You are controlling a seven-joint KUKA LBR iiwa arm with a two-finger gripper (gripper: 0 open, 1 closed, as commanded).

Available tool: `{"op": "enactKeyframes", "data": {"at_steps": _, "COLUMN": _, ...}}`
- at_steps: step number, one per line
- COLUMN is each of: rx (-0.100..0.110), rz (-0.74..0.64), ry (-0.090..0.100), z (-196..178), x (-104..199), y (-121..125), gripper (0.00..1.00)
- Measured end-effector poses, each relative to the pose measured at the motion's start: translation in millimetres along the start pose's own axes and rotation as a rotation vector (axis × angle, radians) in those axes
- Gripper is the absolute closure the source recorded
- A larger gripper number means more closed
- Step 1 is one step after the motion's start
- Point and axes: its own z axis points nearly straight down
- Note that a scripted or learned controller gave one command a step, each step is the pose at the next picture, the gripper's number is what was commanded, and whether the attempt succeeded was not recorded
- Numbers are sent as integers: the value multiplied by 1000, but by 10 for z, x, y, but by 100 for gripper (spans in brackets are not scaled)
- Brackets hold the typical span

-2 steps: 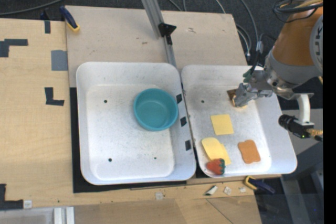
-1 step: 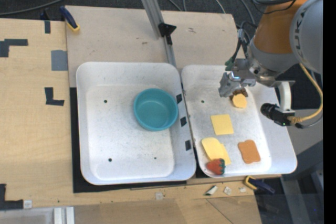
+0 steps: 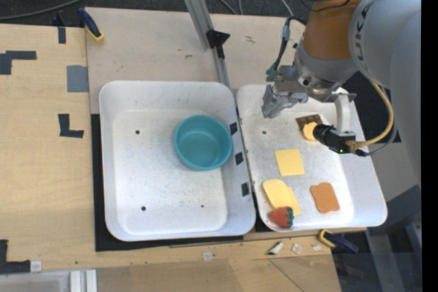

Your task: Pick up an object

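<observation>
The gripper [image 3: 272, 108] hangs over the right bin's [image 3: 363, 205] upper end; whether it is parted I cannot tell. Below it lie a yellow square [image 3: 289, 162], orange piece [image 3: 325, 197], yellow slab [image 3: 279, 193] and strawberry [image 3: 280, 217].

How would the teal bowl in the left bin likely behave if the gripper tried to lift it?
The teal bowl looks like thin, rigid plastic, so probably light. Its smooth rounded wall may slip from a side pinch; the rim seems the safer hold. Sitting upright on a broad base, it would likelier slide than tip.
</observation>
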Motion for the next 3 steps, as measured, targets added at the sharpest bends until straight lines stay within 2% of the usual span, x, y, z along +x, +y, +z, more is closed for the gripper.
{"op": "enactKeyframes", "data": {"at_steps": 1, "rx": 1, "rz": 1, "ry": -2, "z": 139, "x": 424, "y": 275, "gripper": 100}}
{"op": "enactKeyframes", "data": {"at_steps": 3, "rx": 1, "rz": 3, "ry": -2, "z": 154, "x": 1213, "y": 672, "gripper": 100}}
